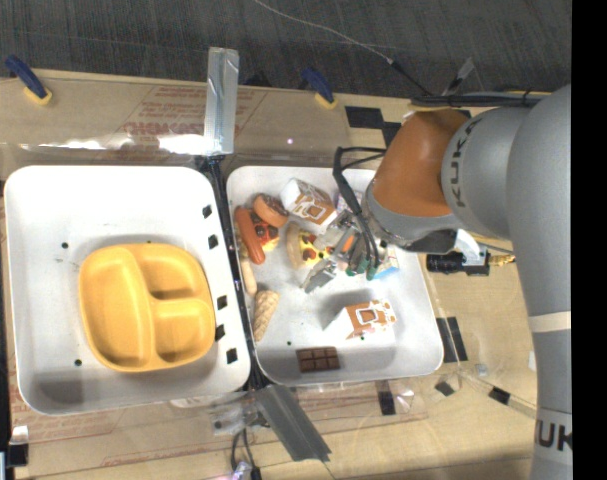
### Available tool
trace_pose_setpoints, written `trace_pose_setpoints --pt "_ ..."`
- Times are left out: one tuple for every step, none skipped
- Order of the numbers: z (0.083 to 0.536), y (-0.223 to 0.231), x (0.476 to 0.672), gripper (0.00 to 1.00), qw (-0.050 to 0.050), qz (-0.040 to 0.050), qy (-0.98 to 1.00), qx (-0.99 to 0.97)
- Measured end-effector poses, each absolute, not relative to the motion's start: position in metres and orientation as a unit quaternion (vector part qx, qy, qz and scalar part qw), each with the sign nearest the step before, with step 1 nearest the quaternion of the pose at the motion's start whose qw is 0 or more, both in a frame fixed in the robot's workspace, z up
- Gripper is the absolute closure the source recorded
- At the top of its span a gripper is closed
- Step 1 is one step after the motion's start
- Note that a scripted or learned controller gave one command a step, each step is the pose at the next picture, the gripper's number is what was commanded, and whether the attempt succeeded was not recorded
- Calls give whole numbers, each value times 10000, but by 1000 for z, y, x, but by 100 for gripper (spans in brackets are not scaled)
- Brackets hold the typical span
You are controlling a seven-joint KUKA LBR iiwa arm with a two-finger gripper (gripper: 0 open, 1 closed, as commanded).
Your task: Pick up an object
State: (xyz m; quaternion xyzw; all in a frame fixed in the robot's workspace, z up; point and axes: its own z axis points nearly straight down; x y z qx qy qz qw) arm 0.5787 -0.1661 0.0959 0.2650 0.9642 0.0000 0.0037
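While the gripper (328, 265) hangs low in the right bin (413, 343) — whether spread or closed I cannot tell — it should settle squarely on the yellow toy (305, 248) just beside it, clear of the carton (310, 203) beyond.

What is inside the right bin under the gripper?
The right bin holds toy food: a hot dog, a bread piece, a chocolate bar and two small cartons. The gripper covers whatever lies directly beneath it.
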Motion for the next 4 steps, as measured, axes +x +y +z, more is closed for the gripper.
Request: trace_pose_setpoints --pt "96 -141 626 0 -61 -50 9615 2746" --pt "108 -139 631 100 48 -30 9628 2702" --pt "208 -102 642 100 31 5 9186 3953" --pt "275 -64 646 100 24 4 8902 4556"
